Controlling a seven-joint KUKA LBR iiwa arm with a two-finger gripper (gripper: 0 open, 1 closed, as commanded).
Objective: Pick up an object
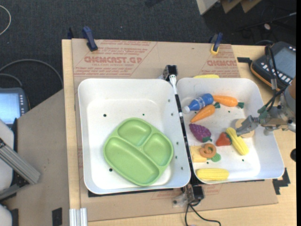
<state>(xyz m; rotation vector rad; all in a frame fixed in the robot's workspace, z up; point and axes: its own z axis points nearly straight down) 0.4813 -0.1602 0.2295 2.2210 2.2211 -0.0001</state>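
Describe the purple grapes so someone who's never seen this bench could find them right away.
Look in the right white bin, the one full of toy food. Near its middle, toward the divider, lie the grapes, below an orange carrot. They are the one purple, bumpy thing there.

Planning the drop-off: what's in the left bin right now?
The left bin holds a green divided plate with three compartments, lying flat toward the front. Nothing rests on the plate. The bin floor beneath it is covered, so unseen.
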